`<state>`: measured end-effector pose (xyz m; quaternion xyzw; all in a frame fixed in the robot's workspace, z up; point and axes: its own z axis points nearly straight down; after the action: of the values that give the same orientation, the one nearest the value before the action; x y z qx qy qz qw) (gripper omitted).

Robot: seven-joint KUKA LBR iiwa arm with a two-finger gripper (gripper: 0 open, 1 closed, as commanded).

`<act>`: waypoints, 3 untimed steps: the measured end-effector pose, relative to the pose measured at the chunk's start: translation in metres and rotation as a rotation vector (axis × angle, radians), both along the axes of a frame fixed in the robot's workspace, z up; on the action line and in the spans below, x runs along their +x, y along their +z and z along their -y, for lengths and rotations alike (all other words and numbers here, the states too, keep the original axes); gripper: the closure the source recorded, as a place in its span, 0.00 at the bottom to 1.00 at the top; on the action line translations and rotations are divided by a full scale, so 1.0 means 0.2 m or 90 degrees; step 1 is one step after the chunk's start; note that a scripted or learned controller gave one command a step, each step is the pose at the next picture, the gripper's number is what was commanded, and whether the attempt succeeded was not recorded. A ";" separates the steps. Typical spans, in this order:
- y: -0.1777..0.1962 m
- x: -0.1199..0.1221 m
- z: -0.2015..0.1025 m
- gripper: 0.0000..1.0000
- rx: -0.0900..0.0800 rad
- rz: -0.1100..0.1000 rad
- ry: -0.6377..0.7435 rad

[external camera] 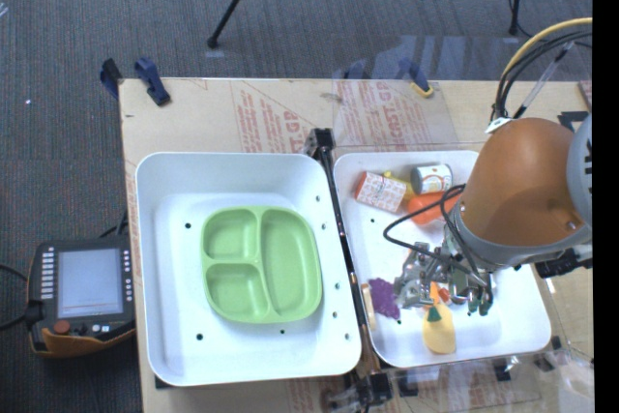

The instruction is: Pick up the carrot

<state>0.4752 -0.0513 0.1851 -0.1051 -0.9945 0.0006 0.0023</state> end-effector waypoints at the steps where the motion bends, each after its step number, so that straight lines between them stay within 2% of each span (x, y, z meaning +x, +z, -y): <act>1: 0.05 0.01 -0.01 1.00 0.002 0.003 0.003; 2: 0.00 0.00 0.12 1.00 0.001 0.001 -0.007; 3: -0.49 0.00 0.19 1.00 0.003 0.002 0.205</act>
<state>0.4756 -0.0889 0.0862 0.0555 -0.9985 -0.0012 0.0010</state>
